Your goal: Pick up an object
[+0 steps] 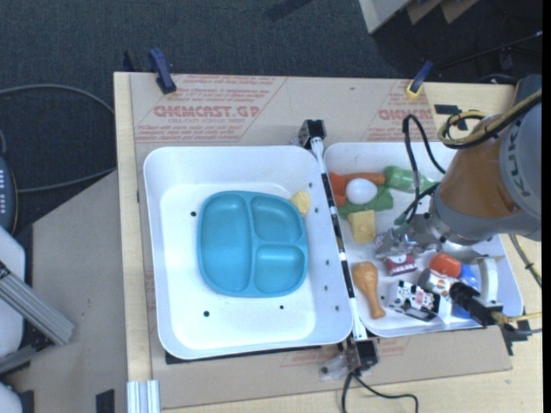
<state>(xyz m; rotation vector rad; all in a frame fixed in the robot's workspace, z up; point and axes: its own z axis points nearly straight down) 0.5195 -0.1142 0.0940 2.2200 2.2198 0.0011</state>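
Observation:
My gripper [398, 249] hangs low over the middle of the right bin [508, 295], the grey arm with its orange band coming in from the right. Just left of it lies a pale yellow block [362, 224]. A tan drumstick-shaped toy [368, 283] lies toward the bin's front left. At the back of the bin sit a white egg [361, 191], an orange carrot-like piece [343, 184] and a green piece [399, 178]. A black-and-white patterned item [413, 298], a red piece [445, 266] and a blue piece [469, 275] lie to the front right.
The left bin [172, 317] holds a blue divided plate [251, 242] and a small yellow piece [300, 200] near its right wall. A black divider clip [311, 131] joins the bins at the back. Cables [430, 144] arc over the right bin's far side.

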